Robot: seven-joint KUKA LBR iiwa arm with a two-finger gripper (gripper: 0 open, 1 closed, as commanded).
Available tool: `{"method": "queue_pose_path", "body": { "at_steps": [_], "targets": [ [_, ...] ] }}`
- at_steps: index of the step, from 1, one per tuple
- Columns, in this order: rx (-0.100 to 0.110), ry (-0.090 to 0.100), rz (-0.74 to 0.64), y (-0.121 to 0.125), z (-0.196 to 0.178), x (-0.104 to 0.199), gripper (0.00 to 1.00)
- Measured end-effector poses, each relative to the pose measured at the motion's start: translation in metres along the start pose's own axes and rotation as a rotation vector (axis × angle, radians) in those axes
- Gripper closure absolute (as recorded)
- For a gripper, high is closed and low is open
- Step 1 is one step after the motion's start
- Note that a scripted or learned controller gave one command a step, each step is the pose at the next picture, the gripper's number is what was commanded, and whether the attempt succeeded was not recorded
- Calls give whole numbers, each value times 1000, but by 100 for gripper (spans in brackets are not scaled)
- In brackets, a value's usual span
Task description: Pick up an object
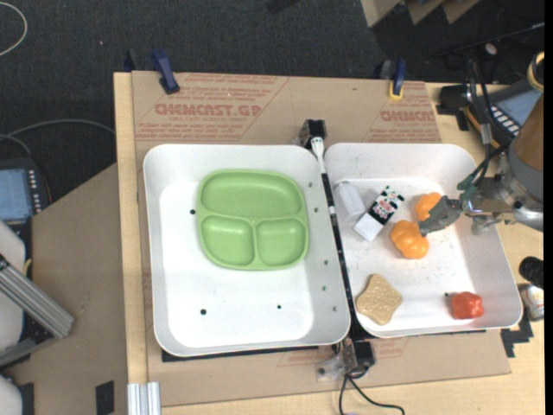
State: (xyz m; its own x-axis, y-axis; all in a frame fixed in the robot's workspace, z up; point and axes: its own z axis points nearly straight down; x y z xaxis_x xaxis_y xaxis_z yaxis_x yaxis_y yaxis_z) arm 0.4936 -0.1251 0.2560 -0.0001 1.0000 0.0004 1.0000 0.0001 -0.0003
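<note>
My gripper (439, 214) reaches in from the right and hangs over the right bin (449, 158). Its tip lies just right of a small orange piece (427, 202) and above-right of a rounder orange fruit (409, 239). Left of them sit a black-and-white toy (386, 204), a white block (367, 227) and a pale grey item (349, 199). Near the front of that bin are a tan biscuit-shaped piece (379, 298) and a red piece (466, 304).
The left bin (164, 258) holds a green divided plate (253, 219). A black rail (333, 232) runs between the two bins. Blue and yellow clamps (164, 72) grip the bench's far edge, and cables hang at the right.
</note>
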Motion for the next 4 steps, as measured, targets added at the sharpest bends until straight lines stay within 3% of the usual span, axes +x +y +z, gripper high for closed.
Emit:
{"method": "queue_pose_path", "body": {
  "at_steps": [1,2,3,4],
  "targets": [
    [5,2,-2,22,124,22,0],
    [-2,-1,2,22,109,20,100],
    [-10,-2,-1,-15,-5,27,100],
    [-12,2,-12,-13,-90,118,100]
  ]
}}
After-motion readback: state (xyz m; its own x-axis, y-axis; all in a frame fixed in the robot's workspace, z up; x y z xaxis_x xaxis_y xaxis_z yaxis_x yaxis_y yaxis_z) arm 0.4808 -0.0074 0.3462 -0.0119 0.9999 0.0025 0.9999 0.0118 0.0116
